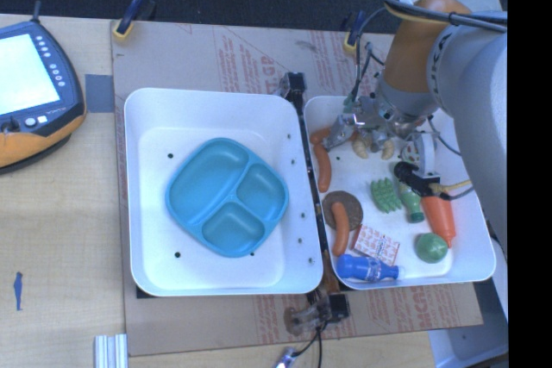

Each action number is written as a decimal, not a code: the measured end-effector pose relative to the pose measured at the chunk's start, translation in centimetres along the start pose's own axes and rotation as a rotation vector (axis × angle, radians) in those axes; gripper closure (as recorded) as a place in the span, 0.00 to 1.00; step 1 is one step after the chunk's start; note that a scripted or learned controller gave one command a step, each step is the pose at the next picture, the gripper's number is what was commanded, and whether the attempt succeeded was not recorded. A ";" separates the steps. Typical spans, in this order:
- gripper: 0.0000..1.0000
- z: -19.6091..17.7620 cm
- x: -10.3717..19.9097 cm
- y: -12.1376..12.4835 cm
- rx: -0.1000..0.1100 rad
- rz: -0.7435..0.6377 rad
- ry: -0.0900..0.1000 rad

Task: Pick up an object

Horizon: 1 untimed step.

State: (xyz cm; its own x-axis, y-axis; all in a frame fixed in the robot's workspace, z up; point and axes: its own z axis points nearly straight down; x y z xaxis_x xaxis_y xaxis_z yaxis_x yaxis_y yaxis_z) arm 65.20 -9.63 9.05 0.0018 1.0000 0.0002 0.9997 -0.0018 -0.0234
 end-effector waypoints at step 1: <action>0.00 0.0 0.0 0.0 0.000 0.000 0.000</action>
State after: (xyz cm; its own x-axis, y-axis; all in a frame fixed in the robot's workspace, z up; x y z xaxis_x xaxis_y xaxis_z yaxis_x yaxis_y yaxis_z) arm 65.20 -9.58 9.05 0.0013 1.0000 0.0005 0.9997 -0.0013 -0.0236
